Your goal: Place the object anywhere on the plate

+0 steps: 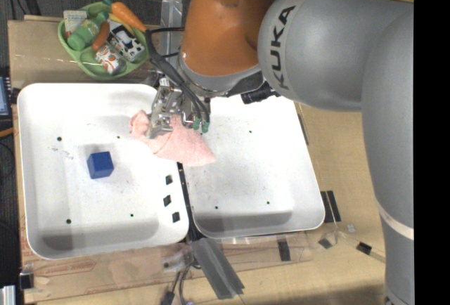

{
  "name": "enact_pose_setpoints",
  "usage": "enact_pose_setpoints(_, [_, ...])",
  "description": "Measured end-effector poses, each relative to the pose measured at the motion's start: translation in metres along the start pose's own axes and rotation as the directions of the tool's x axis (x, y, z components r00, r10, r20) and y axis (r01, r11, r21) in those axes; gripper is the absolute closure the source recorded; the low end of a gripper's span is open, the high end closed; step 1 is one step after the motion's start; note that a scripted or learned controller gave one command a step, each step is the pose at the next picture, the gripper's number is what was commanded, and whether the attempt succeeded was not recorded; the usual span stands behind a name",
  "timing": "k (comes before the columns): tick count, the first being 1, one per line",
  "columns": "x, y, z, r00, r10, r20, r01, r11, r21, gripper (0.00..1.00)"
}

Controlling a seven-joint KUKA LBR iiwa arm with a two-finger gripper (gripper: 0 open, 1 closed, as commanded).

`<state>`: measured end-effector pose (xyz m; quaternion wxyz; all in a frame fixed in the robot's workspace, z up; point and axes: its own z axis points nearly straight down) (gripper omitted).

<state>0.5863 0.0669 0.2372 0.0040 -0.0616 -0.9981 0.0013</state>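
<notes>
Plainly, "KUKA" lettering marks the grey arm above the gripper

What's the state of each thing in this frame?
Pink cloth: crumpled, draped over the divide between both bins, gripper directly above it.
Small blue cube: resting flat in the left white bin, apart from the cloth.
Green bowl: upright outside the bins, filled with toy food.
Gripper: lowered onto the cloth.

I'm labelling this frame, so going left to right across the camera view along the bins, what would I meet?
Left bin → blue cube → pink cloth, lying across the seam between the bins, with the tool over it → right bin.
</notes>
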Motion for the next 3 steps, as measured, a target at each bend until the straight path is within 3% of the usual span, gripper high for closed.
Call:
enact_pose_setpoints(1, [0.023,0.034,0.004,0.992,-0.129,0.000,0.129,0.992,0.000,1.00])
enact_pose_setpoints(2, [0.059,0.071,0.009,0.991,-0.134,0.000,0.134,0.991,0.001,1.00])
enact_pose_setpoints(3, [0.059,0.071,0.009,0.991,-0.134,0.001,0.134,0.991,0.001,0.00])
